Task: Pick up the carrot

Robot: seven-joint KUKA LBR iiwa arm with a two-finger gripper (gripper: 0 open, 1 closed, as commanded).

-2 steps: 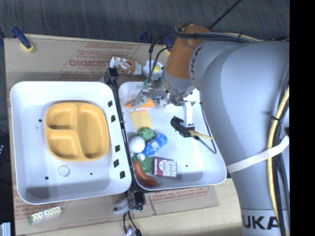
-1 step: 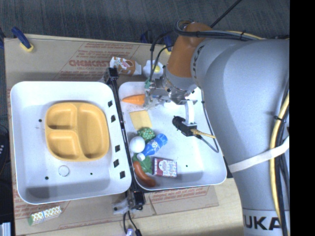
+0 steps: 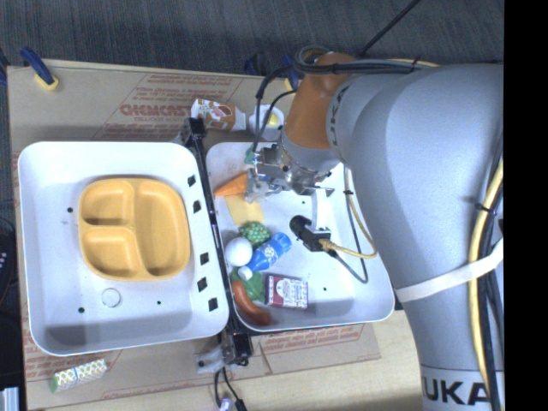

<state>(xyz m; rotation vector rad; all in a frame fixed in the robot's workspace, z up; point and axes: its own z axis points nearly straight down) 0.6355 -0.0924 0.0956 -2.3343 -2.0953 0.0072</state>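
Two shallow white bins are sitting side by side on a cardboard-covered counter point(image 3: 163, 92), seen from above at a slant. The left bin point(image 3: 43, 229) is holding a yellow divided plate point(image 3: 134, 227) lying flat near its middle. The right bin point(image 3: 360, 294) is holding a cluster of small things. The carrot point(image 3: 229, 186) is lying in the upper left part of the right bin, close against the wall shared with the left bin, its orange body pointing left. A large grey arm point(image 3: 428, 169) with an orange band point(image 3: 310, 114) is reaching in from the right and bending down over the top of the right bin. Its pincer point(image 3: 257, 174) is hanging just beside the carrot's thicker right end; I cannot tell whether it is spread, pressed together, or touching the carrot. Below the carrot, a green object point(image 3: 253, 233), a white ball point(image 3: 238, 252) and a blue and white bottle point(image 3: 270, 253) are crowding together. Lower still, a red box point(image 3: 286, 292) is lying next to an orange-brown sausage shape point(image 3: 249, 304) at the bin's near edge.
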